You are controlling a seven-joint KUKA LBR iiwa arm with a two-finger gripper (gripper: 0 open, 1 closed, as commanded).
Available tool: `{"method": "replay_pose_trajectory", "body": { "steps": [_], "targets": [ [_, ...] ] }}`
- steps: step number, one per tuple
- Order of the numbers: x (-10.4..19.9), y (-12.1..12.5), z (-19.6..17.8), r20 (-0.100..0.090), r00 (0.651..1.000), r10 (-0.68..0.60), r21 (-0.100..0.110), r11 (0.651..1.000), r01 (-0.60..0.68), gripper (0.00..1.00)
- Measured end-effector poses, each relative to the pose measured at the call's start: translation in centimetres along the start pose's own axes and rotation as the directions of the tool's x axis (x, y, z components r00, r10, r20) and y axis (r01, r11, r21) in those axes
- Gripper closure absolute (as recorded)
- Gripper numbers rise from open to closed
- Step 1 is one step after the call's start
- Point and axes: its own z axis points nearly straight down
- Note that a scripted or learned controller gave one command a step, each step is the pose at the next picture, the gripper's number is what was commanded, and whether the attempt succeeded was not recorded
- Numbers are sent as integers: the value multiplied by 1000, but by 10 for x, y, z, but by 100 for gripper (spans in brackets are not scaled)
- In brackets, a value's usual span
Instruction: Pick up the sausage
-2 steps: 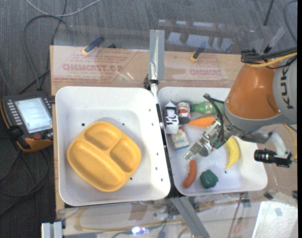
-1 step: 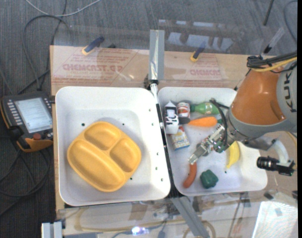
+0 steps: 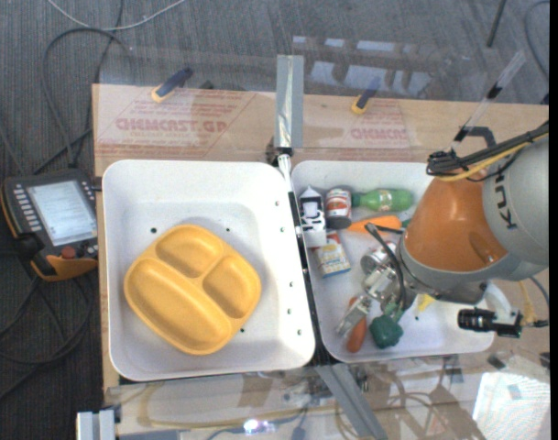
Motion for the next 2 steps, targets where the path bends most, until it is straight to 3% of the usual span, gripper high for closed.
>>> {"method": "replay_pose_trajectory", "body": {
  "steps": [1,2],
  "targets": [
    [-1,3,-11,4,1000,0,-6,1000,0,100],
    [-26,-33,-35,-8,1000,11,5,1000,-11,100]
  ]
}}
